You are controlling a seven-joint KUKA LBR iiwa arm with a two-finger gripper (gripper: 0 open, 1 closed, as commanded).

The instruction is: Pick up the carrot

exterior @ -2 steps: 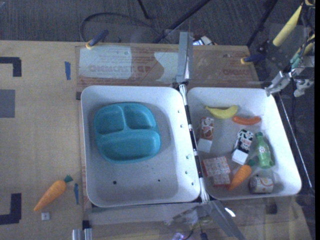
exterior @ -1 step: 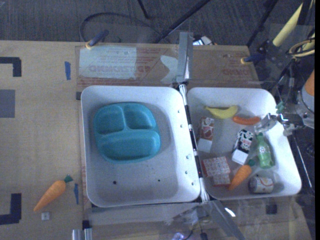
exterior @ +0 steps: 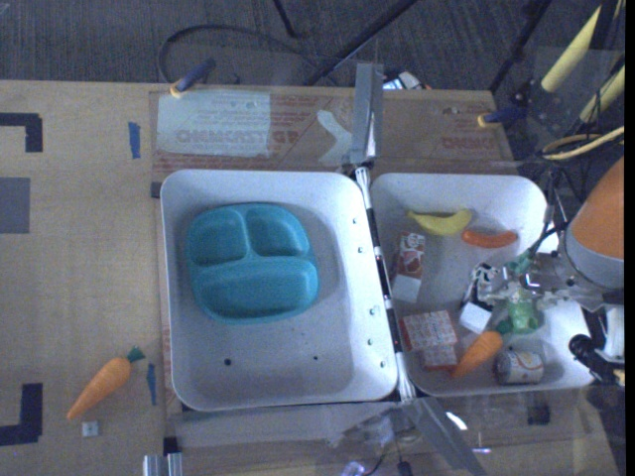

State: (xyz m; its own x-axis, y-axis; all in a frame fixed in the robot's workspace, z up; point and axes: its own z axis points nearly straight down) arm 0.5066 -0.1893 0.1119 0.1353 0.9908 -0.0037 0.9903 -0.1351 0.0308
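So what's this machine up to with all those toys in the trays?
A robot arm reaches in from the right over the right-hand bin, which holds a carrot, a banana, a small can and other bits. Its claw hangs low among the clutter, just above the carrot, which lies on the bin floor, not lifted. The left bin holds a blue divided plate. A second carrot lies on the bench outside the bins.

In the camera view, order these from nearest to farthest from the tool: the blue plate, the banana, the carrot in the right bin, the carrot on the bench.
The tool is in the right bin.
1. Bin carrot, just below the tool.
2. Banana, at the bin's far side.
3. Blue plate, left bin.
4. Bench carrot, far left.
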